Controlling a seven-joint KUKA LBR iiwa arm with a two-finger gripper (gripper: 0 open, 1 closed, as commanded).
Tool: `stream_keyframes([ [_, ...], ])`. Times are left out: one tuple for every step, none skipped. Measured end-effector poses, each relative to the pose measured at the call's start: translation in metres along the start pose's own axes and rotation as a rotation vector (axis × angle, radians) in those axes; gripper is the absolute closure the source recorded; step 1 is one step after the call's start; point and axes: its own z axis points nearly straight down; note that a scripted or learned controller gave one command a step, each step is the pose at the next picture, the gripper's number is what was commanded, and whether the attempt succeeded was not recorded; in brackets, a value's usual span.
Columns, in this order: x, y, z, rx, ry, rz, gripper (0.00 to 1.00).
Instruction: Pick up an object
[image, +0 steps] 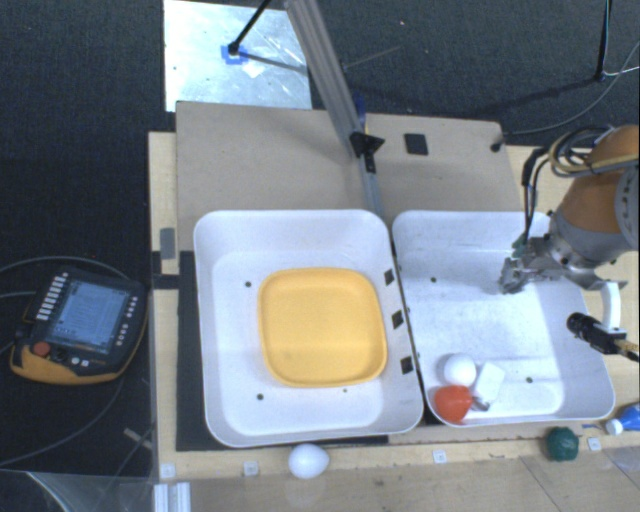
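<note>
In the right bin (470, 330) a white ball (459, 370), a red-orange object (453, 402) and a small white block (489, 383) lie bunched at the near left corner. My gripper (513, 279) hangs over the right bin's far right part, well away from those objects, with nothing seen in it. The left bin (225, 300) holds a yellow square plate (323, 325) in its middle.
A white egg-shaped object (308, 460) lies on the bench in front of the left bin. A dark green ball (561, 443) sits off the right bin's near right corner. A teach pendant (75, 333) rests on the floor at left.
</note>
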Motion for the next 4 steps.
stream_keyframes([
  [0.002,0.011,-0.057,-0.003,0.000,0.000,1.00],
  [-0.002,0.015,-0.100,-0.002,0.000,0.000,1.00],
  [-0.003,0.016,-0.152,-0.003,-0.001,0.000,1.00],
  [0.046,0.024,-0.158,0.001,0.002,-0.003,1.00],
])
